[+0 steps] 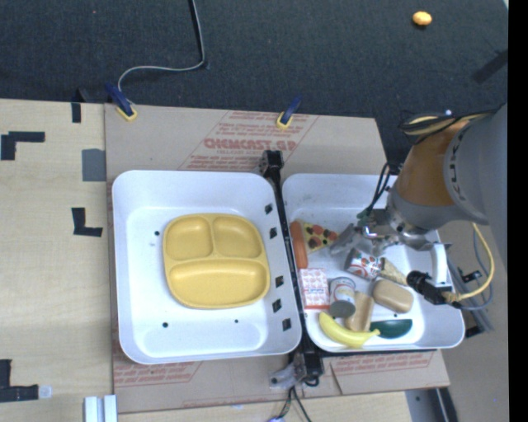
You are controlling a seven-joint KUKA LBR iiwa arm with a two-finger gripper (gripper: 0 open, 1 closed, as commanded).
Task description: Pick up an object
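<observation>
Cardboard-covered tabletop [239, 144] w/ two white bins: yellow tray [217, 260] in left bin [132, 247], claw [363, 236] low over right bin [437, 330] clutter incl. banana [342, 331]; its grip state can't be told.

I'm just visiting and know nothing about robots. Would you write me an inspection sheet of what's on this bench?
Surface: two shallow white bins side by side, left bin and right bin, on cardboard over a wooden bench.
Job's things: right bin holds a banana, a can, a pizza slice, a sausage and a small red packet.
Clutter: a yellow divided plate in the left bin.
Tool: the tool is low over the right bin, above a crumpled wrapper.
Cables: a white cable behind the cardboard.
Surroundings: dark carpet with a small orange object.
</observation>
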